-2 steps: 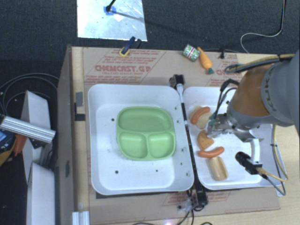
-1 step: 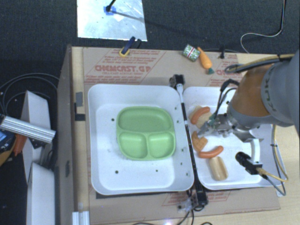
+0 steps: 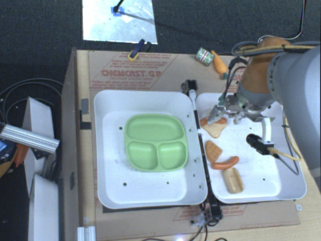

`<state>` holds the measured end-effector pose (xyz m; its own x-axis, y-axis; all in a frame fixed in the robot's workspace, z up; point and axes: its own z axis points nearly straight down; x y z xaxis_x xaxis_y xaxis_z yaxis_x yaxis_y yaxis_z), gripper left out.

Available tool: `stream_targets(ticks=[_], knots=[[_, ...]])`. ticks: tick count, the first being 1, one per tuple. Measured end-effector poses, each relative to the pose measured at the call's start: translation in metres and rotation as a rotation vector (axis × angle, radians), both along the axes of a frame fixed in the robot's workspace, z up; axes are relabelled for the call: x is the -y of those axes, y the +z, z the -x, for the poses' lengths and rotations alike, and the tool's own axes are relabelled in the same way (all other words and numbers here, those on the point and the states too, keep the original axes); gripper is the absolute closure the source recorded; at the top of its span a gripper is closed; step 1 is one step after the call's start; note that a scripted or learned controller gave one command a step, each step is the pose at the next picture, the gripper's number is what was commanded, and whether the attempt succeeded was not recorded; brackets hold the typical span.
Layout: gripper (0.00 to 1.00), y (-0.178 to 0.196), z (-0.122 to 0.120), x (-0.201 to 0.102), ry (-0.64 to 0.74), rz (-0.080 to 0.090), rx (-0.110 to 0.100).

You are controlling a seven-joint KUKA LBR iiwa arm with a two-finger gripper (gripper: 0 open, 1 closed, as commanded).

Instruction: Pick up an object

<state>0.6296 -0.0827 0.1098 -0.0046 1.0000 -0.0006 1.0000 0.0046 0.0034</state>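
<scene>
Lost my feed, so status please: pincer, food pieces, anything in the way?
Pincer low in right bin, over toast. Nothing seen held. Waffle, sausage, bun lie apart. Green tray in left bin.

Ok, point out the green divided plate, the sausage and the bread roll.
green divided plate [image 3: 155,127], camera view, floor of its large upper compartment.
sausage [image 3: 224,162], camera view, middle of its length.
bread roll [image 3: 233,180], camera view, middle of its top.

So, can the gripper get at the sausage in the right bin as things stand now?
Probably yes. The sausage lies uncovered on the right bin floor, nothing on top, and the gripper hangs nearby. The waffle piece lies close beside it.
</scene>
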Motion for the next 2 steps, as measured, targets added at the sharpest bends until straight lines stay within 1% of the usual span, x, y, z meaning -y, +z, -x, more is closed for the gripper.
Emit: stream_targets(ticks=[1,2], knots=[[0.0,0.012,-0.02,0.006,0.0,0.0,0.0],[0.0,-0.02,0.031,0.018,-0.003,0.0,0.003]])
